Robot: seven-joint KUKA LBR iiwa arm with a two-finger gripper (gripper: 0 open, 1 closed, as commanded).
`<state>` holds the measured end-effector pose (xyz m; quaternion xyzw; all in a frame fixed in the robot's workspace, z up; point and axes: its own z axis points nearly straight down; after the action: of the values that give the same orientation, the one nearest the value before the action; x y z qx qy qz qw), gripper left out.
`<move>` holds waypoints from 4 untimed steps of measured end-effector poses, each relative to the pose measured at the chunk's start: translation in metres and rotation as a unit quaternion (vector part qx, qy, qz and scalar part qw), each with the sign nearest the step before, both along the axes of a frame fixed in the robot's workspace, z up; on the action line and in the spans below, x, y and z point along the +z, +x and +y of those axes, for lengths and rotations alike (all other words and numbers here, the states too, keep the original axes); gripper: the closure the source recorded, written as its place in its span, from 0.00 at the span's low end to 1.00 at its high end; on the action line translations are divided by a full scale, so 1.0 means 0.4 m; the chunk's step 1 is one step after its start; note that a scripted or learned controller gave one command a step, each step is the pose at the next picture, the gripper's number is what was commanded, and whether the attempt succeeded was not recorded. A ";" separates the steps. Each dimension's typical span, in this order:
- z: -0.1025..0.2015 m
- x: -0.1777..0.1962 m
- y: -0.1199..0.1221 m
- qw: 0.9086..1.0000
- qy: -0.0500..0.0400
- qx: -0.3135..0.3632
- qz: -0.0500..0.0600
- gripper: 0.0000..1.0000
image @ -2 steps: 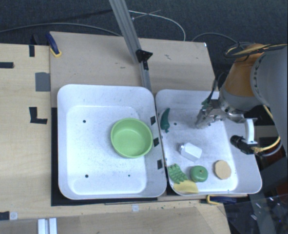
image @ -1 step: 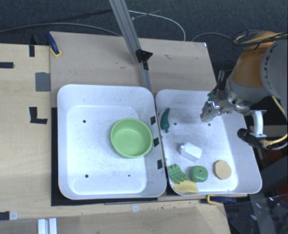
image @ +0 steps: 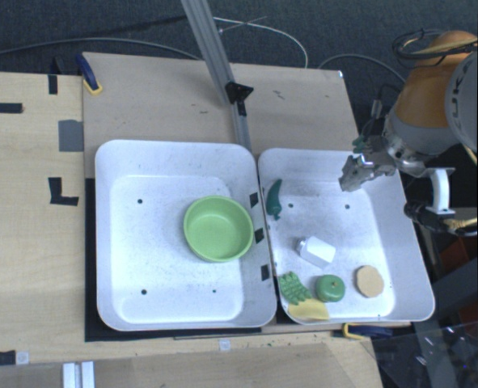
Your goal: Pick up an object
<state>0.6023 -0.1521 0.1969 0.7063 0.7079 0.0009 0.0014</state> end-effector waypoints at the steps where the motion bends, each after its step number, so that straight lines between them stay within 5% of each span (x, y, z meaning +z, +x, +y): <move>1: 0.001 0.133 0.003 1.000 0.000 0.000 -0.001 1.00; 4: 0.391 0.072 -0.179 1.000 0.001 0.002 0.004 1.00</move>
<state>0.5307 0.0041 0.2258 0.7051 0.7091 -0.0013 -0.0023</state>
